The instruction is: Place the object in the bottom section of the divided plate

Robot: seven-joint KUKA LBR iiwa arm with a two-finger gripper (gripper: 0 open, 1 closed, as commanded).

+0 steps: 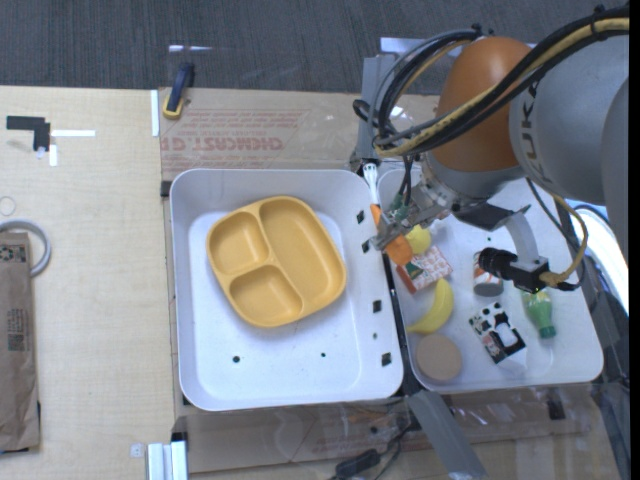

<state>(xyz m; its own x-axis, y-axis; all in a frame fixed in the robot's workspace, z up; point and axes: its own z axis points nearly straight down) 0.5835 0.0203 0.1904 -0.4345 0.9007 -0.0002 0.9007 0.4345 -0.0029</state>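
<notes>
A brown paper bag [17, 340] is lying at the far left of the pale wooden bench [90, 268], cut off by the frame edge, its printed label too small to read. Behind the bins, a cardboard sheet [250, 133] is showing red mirrored lettering that cannot be made out. The left white bin [290, 373] is holding the yellow divided plate [275, 260], which is sitting tilted with its three sections bare. The gripper [392, 230] is hanging over the seam between the bins; whether it is released or clenched cannot be told, the wrist and black cables [420, 68] hiding it. Just beside it in the right white bin [575, 358], an orange and yellow object [408, 245] is lying partly hidden. A banana [435, 308], a round tan disc [438, 358], a green bottle [541, 313] and a black-and-white patterned item [497, 330] are resting nearby. The grey arm [575, 118] is carrying partial "KU" lettering.
</notes>
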